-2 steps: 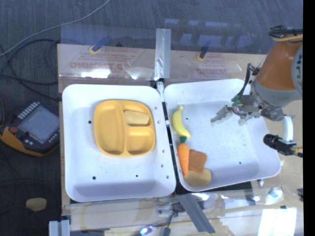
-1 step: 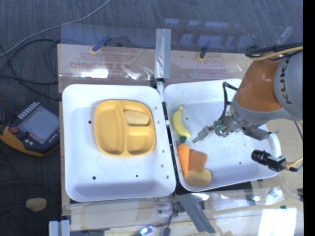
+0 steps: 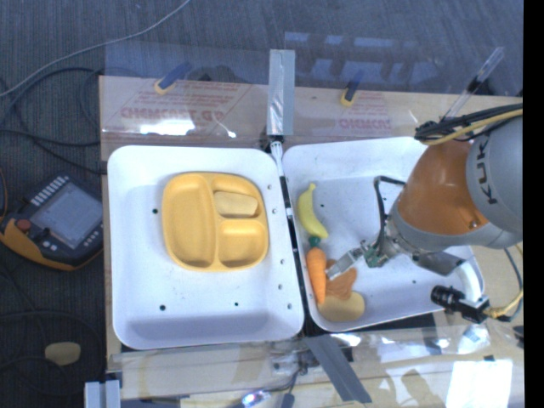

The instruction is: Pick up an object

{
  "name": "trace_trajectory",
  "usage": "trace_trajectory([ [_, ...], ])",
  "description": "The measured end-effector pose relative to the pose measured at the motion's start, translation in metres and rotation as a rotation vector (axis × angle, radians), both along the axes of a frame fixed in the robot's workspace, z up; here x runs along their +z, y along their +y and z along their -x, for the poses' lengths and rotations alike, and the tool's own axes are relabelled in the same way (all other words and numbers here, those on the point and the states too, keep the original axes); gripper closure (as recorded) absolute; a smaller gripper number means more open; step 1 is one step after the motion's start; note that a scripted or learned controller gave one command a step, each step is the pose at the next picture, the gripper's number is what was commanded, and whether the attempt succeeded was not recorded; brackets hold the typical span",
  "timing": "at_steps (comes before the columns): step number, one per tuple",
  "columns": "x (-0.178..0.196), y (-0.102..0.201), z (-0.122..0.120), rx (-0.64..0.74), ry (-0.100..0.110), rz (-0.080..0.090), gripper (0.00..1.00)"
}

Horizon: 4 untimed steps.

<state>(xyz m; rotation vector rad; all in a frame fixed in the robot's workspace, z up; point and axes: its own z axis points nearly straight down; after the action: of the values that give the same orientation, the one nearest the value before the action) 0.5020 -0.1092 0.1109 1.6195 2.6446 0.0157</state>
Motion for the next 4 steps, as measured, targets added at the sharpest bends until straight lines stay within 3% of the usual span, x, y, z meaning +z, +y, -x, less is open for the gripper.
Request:
trace_trajectory([
  [1,0.036,0.008,0.018,0.008,0.042,-0.014,0.0],
  [2,-0.009,0.0,0.007,0.167,0.008,-0.006,0.0],
  [4,-0.01,0.003,-0.014,0.165,0.015,-0.008,0.0],
])
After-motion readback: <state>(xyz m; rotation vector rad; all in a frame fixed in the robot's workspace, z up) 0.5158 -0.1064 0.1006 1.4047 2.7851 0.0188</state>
